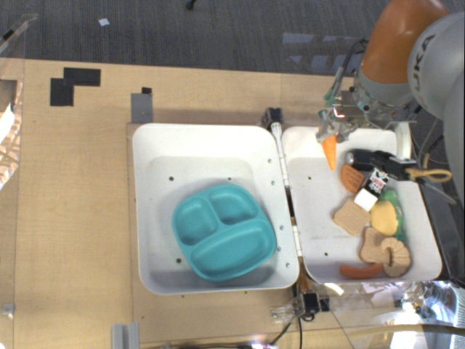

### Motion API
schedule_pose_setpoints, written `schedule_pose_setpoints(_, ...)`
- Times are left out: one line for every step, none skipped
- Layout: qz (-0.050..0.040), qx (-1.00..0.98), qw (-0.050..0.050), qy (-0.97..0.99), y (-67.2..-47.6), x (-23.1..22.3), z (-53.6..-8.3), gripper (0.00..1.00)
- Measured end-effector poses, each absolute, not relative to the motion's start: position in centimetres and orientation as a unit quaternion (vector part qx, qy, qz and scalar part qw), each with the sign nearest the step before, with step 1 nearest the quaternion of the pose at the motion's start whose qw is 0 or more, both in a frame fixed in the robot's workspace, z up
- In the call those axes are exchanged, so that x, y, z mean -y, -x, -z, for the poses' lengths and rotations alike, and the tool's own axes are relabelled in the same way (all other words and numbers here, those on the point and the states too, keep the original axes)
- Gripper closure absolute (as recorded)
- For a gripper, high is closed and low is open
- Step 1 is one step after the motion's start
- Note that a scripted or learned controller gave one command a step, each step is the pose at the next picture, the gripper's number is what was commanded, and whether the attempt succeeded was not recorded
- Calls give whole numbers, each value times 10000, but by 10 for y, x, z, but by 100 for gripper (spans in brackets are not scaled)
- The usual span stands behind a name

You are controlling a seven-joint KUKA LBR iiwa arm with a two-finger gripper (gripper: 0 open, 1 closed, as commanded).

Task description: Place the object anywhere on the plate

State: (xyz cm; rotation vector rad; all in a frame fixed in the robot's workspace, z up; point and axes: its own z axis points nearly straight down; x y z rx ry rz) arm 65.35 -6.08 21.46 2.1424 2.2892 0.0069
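Light wooden bench point(73, 217) under grey carpet is bearing two shallow white bins. Left bin point(145, 195) is holding a teal three-compartment plastic plate point(224, 231), sitting slightly toward 6 o'clock of the bin's centre. Right bin point(312, 224) is holding toy foods piled toward 3 o'clock: tan bread slice point(352, 217), yellow lemon point(385, 218), red sausage point(360, 270). The two-finger gripper point(330, 131) is hanging at the bin's 11 o'clock corner, fingers clamping the top of a small orange carrot point(330, 151), its tip pointing down.
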Motion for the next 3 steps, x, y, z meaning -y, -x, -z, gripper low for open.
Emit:
schedule_pose_setpoints(-11,-7436,-13,-6687,-607,6,-183,100)
schedule_pose_setpoints(-25,-7006,-6,-7135,-539,-63,-185,100)
schedule_pose_setpoints(-17,-6990,9,-7151,-540,-59,-185,0)
